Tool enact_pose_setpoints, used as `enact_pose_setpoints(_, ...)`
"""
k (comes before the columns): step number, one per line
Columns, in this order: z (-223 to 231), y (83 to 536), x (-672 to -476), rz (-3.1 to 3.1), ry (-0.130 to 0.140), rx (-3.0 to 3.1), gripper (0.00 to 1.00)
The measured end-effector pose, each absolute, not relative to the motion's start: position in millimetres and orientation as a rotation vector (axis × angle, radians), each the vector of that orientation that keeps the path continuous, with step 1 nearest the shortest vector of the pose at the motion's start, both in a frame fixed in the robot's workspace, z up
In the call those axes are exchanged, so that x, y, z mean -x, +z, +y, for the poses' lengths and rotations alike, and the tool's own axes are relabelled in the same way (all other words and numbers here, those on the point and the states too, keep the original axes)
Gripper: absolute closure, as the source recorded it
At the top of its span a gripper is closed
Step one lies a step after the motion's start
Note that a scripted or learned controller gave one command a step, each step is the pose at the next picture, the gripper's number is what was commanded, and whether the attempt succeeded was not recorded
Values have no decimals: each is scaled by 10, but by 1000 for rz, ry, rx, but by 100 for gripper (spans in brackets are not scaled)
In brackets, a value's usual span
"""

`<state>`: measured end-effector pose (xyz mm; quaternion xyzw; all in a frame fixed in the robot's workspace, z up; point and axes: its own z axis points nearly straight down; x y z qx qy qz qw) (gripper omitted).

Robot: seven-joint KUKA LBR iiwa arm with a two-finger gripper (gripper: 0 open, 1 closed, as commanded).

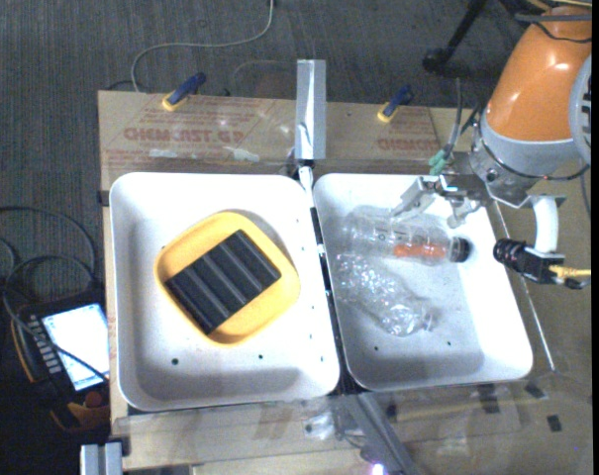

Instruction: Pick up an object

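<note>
Clear plastic bottles lie in the right bin (pixel 497 349): one bottle (pixel 403 240) with a black cap near the far edge, a crushed one (pixel 383 300) at the middle. The gripper (pixel 436 198) hovers over the far edge, fingers spread, holding nothing. A yellow tray (pixel 230 275) sits mid left bin (pixel 141 364).
</note>
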<state>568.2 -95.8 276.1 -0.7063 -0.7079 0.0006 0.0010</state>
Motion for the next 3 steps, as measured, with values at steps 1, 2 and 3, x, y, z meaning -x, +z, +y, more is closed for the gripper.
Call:
enact_pose_setpoints(1, -1575, 2108, -6096, -2411, 2, 2014, 0)
enact_pose_setpoints(2, -2002, 1524, -6235, -2461, -18, 1985, 0)
enact_pose_setpoints(3, -2030, 1476, -6319, -2513, -39, 1948, 0)
